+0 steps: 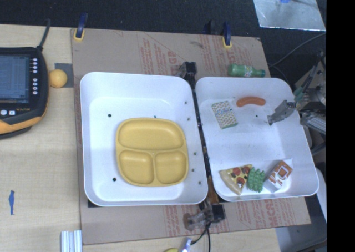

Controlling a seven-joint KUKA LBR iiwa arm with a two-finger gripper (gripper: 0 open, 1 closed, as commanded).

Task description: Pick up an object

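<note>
The right bin holds several small objects. An orange-red sausage lies near its far wall, with a blue-checked pouch to its left. At the near edge sit a pizza slice, a green studded block and a small orange-and-white box. My gripper reaches in low from the right edge of the bin, just right of and slightly nearer than the sausage. Nothing shows in its grasp.
The left bin carries a yellow divided plate. A green bottle lies on the cardboard behind the right bin. A teach pendant and an orange ball sit on the bench at far left.
</note>
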